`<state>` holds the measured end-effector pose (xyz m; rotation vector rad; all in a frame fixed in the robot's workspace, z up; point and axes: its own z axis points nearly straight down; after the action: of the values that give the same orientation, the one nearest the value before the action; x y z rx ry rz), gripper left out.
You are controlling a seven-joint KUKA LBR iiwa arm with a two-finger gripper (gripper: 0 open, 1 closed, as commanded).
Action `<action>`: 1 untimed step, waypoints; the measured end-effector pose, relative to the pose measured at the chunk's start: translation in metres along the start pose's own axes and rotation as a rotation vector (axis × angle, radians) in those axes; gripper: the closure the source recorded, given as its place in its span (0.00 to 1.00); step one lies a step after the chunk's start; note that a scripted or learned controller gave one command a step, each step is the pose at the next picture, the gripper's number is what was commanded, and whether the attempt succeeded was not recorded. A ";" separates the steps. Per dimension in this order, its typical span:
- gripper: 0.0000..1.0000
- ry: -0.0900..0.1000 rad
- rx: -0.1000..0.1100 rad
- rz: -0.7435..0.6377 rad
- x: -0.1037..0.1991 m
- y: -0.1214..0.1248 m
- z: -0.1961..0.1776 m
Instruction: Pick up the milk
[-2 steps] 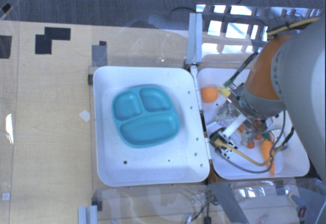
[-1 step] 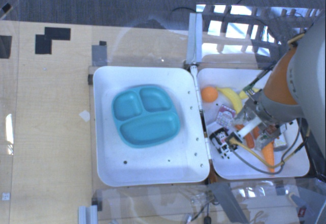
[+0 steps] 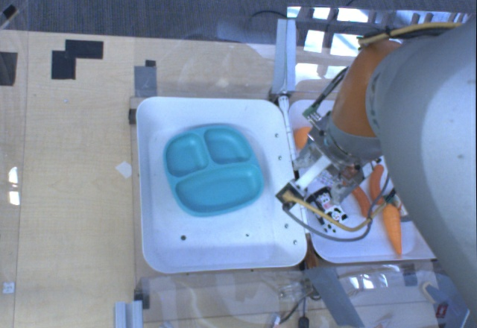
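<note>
Two white bins: the left bin [image 3: 153, 192] holds one blue divided plate [image 3: 213, 169]; the right bin [image 3: 365, 253] holds several carrots [image 3: 392, 228] and one milk carton [image 3: 332, 209] beneath the jaws [image 3: 322, 192], whose state I cannot tell.

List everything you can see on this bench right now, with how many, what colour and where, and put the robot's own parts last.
Left bin: one, white, centre of view.
Divided plate: one, blue, three compartments, lying in the left bin.
Right bin: one, white, largely covered by the arm.
Carrots: at least two, orange, in the right bin.
Milk: one, white with black patches, in the right bin under the gripper, mostly hidden.
Arm: one, grey with orange band, reaching in from the right.
Gripper: one, low over the right bin's left side.
</note>
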<state>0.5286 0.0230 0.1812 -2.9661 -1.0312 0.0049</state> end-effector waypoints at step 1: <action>1.00 -0.005 0.002 -0.013 0.002 0.000 -0.007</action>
<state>0.5299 0.0240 0.1879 -2.9586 -1.0509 0.0130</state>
